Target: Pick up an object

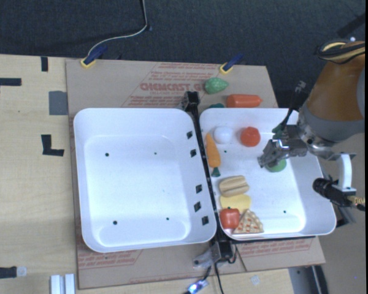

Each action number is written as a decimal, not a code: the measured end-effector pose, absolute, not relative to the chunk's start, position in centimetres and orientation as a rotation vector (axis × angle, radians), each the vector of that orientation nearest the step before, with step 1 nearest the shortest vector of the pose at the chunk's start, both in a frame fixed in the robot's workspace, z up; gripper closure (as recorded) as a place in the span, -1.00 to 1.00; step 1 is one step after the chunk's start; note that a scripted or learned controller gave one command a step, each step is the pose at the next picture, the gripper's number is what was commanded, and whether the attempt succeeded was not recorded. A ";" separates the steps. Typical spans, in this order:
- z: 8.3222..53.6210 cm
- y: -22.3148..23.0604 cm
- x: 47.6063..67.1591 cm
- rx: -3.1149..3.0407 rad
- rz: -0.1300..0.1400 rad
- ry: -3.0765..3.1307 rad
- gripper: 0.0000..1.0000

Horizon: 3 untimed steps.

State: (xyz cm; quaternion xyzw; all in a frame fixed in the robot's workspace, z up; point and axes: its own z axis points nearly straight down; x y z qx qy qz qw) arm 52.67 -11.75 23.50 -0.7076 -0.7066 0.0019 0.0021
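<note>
My gripper (pixel 272 158) hangs low over the right bin (pixel 294 188), reaching in from the right. A green object (pixel 277 165) lies right under its tip, partly covered by it. To the left of it lie a red ball-like item (pixel 250 136), a white round item (pixel 223 134) and an orange carrot-like piece (pixel 213 151) along the bin's left wall. Nearer the front sit a hot dog bun (pixel 233 184), a yellow piece (pixel 235 201), a red item (pixel 229 218) and a pizza slice (pixel 250 223).
The left bin (pixel 135 176) stands beside the right one, joined by black clips. Behind the bins, on the cardboard, lie a green item (pixel 216 85) and an orange-red item (pixel 243 101). The arm's grey and orange body (pixel 337 97) rises at the right.
</note>
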 end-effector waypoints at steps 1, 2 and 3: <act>23.7 -11.7 48.3 -2.220 0.005 -2.217 1.00; 39.8 -15.8 50.6 -2.234 -0.012 -2.233 1.00; 50.9 -15.6 54.0 -2.228 -0.011 -2.235 1.00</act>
